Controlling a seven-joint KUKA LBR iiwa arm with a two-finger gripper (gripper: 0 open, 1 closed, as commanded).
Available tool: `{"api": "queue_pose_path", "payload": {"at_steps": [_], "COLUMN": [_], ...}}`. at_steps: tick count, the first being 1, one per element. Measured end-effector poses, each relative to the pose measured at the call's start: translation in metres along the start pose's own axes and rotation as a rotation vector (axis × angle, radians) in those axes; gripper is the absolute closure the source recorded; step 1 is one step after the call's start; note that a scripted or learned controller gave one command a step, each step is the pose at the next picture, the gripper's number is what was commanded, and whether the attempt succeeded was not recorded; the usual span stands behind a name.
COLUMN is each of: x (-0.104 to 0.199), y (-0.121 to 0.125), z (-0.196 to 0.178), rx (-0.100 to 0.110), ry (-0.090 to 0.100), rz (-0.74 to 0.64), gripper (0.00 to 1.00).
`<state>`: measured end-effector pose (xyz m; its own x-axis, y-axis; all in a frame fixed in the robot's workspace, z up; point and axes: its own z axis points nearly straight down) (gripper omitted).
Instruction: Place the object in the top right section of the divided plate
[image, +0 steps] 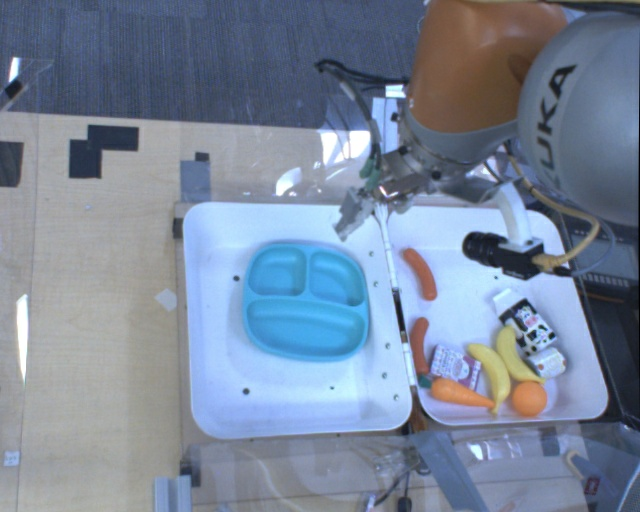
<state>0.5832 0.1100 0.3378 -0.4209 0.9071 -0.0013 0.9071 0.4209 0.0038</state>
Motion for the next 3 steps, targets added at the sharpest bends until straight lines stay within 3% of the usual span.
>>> {"api": "queue_pose_path", "payload": {"at_steps": [1,2,3], "x": [0.0,0.05,0.049], "y": [0.0,-0.022,-0.021], "z": [0.0,0.026,0.017], "rx": [0.0,0.004,0.003], "ry": [0.0,0.001,0.001], "rz": [0.0,-0.034,-0.034], "gripper": [0.0,0.0,1.0]}}
